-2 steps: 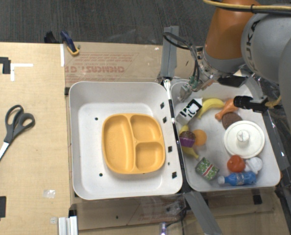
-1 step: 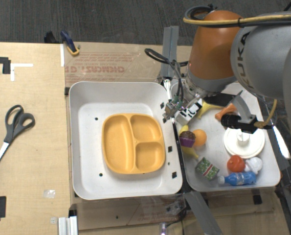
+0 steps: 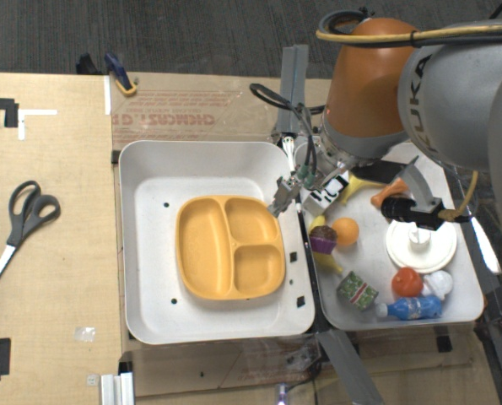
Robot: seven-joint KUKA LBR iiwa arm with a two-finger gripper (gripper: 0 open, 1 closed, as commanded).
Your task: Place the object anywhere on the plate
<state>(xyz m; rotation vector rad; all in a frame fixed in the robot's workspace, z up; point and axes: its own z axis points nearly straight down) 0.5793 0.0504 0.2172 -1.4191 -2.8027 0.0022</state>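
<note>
Camera view, arm: grey KUKA arm with a glossy orange band reaches in from the right, wrist above the seam between the two bins.
Gripper [image 3: 286, 194]: thin metallic fingers hang at the upper right corner of the plate; cannot tell whether the jaws are spread or pressed together, and no item can be seen between them.
Plate [image 3: 230, 247]: smooth yellow-orange plastic, rounded rectangle, three compartments, one long at left and two smaller at right; lies flat in the left bin [image 3: 141, 226], nothing in it.
Left bin: shallow white tray with rounded corners and matte walls.
Right bin [image 3: 466, 306]: same white tray, cluttered.
Task objects: all lie in the right bin, none on the plate.
Orange ball [image 3: 346, 231]: round, smooth.
Purple cup [image 3: 322, 240]: small, just beside the ball.
White disc [image 3: 420, 243]: round with a central peg.
Red ball [image 3: 407, 282]: touching the disc's lower edge.
Scissors [image 3: 23, 218]: black-handled, on the pale wood bench at left.
</note>
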